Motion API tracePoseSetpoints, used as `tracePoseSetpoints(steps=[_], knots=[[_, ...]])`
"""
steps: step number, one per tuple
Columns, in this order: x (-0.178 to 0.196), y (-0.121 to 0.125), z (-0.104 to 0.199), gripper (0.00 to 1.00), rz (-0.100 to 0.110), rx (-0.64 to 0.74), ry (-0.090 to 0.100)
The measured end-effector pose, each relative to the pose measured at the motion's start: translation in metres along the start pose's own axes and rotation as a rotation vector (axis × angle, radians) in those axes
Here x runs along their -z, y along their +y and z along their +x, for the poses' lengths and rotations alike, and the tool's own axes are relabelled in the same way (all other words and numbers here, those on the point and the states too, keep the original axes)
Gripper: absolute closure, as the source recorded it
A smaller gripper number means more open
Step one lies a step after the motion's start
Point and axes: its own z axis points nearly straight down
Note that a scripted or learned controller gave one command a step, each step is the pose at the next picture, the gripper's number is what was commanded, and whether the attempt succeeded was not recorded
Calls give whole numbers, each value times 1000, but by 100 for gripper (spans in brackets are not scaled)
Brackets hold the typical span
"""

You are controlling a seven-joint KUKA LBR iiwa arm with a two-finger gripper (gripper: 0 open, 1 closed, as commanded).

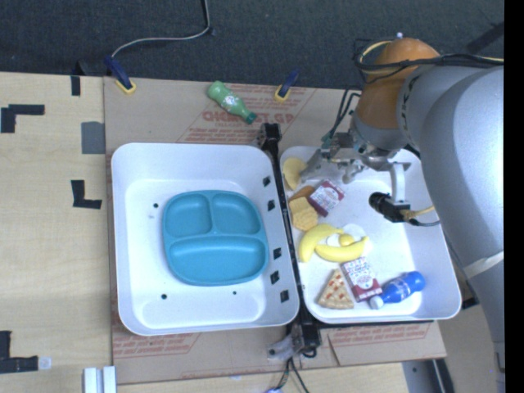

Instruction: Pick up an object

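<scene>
My gripper [332, 169] hangs over the far end of the right bin [434, 256], open, with nothing between its fingers. Just below it lies a red and white packet [327, 195], beside a brown piece [300, 195] and a round cracker [304, 216]. A pale yellow chip [292, 173] sits at the gripper's left. Nearer the front lie a banana [331, 245], a pizza slice [334, 291], a small red box [360, 277] and a blue bottle [401, 287].
The left bin [135, 219] holds a blue divided plate [215, 237]. A green bottle [231, 102] lies on the cardboard behind the bins. The bulky grey arm [467, 154] covers the right bin's right side, and a black divider [278, 219] separates the bins.
</scene>
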Motion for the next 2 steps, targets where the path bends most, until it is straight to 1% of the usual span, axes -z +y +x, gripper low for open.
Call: tracePoseSetpoints(steps=[1,2], knots=[[-17,-22,8,0,18,-4,8],[10,-1,10,0,20,-3,10]])
